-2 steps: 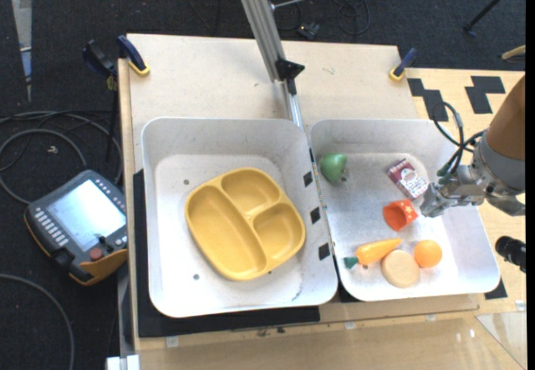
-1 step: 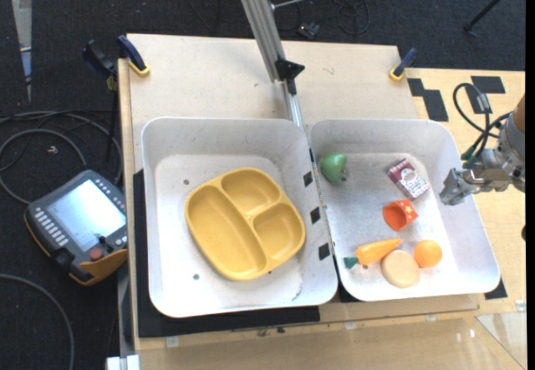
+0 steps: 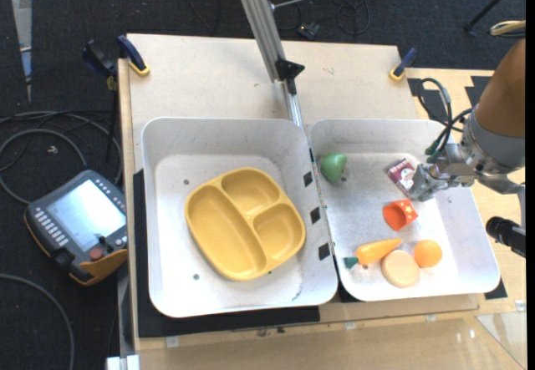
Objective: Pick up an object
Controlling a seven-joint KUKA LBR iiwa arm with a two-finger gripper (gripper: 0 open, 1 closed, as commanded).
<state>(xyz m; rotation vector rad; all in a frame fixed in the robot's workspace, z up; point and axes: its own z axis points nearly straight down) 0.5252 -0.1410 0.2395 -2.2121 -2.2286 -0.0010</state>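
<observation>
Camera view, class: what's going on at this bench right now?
A grey robot arm reaches in from the right over the right bin. Its tool hangs low beside a small pink-and-white packet, just above an orange cup. Also in that bin are a green pear, a toy carrot, a cream-coloured round piece and an orange ball. The left bin holds a yellow divided plate. Nothing is visibly lifted.

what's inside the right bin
The right bin holds a green pear-like piece, a small pink packet, an orange cup, a toy carrot, a cream round piece and an orange ball. The gripper covers part of the floor beside the packet.
</observation>
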